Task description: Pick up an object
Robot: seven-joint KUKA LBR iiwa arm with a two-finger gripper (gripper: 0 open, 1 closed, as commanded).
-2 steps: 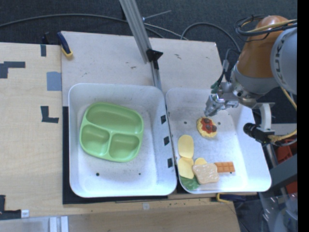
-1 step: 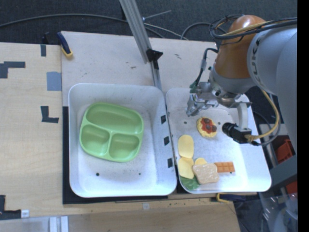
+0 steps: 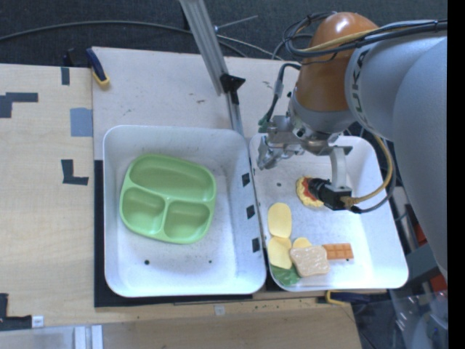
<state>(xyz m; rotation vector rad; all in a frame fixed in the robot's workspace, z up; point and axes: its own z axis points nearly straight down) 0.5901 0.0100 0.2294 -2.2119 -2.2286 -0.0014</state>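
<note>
My gripper (image 3: 270, 153) hangs over the upper left corner of the right bin (image 3: 378, 264), near the wall shared with the left bin. Nothing shows in its grasp. Toy foods lie in the right bin below it. A yellow and red bun-like piece (image 3: 309, 192) sits just right of the gripper. Two yellow oval pieces (image 3: 280, 219) (image 3: 278, 251) lie lower down. A tan slice of bread (image 3: 312, 261) rests beside an orange wafer (image 3: 338, 251), with a green piece (image 3: 288, 275) partly hidden at the bin's front edge.
A green divided plate (image 3: 168, 198) lies in the left bin (image 3: 116, 267). A slanted metal pole (image 3: 211, 42) crosses above the bins' far edge. The bulky grey arm (image 3: 407, 86) covers the right bin's upper right part. Cables (image 3: 370, 187) hang near the bun-like piece.
</note>
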